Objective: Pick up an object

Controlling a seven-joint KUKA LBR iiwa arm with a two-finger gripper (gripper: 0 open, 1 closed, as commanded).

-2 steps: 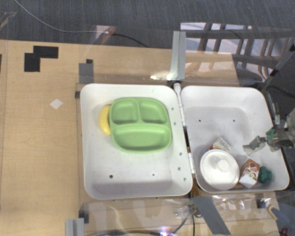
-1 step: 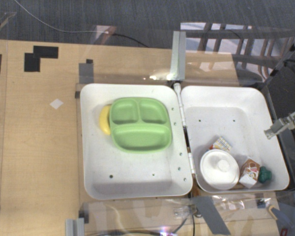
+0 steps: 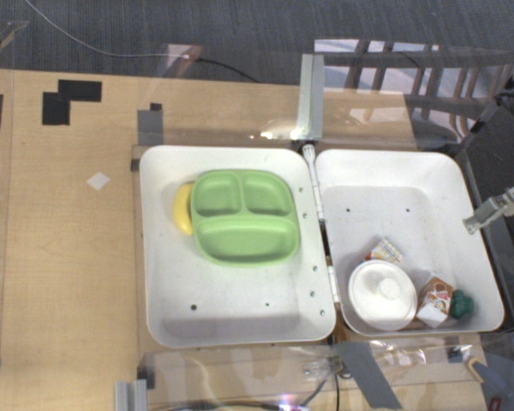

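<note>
Bowl: white round bowl [image 3: 382, 294], nearest the camera, at the front of the right bin [image 3: 394, 178]; likeliest pick candidate as I judge it, since it is big and its top is open.
Neighbours: small carton [image 3: 435, 301] just beside the bowl's right, dark green item [image 3: 462, 305] touching or nearly touching the carton, small packet [image 3: 385, 251] just behind the bowl. All four crowd the front-right corner.
Left bin: left bin [image 3: 231, 315] holds a green divided plate [image 3: 242, 215] with a yellow item, banana-like [image 3: 182, 209], tucked against its left edge, partly under it.
Tool: tool [image 3: 490, 214] is a grey piece at the right edge above the right bin's right wall, well apart from every object; too little is visible, cannot tell if the fingers are spread or pressed together. Nothing between them that I can see.
Worktop: worktop [image 3: 60, 255] is light wood with black markers at back left.
Risks: cluster is tight, so a descent on the bowl could nudge the carton or packet; the bowl's rim is wide and may slip; the carton sits near the bin wall, so there is a finger-collision risk; the plate is flat and hard to pinch.
Counts: 2 bins, 1 bowl, 1 carton, 1 packet, 1 green item, 1 plate, 1 yellow item.
</note>
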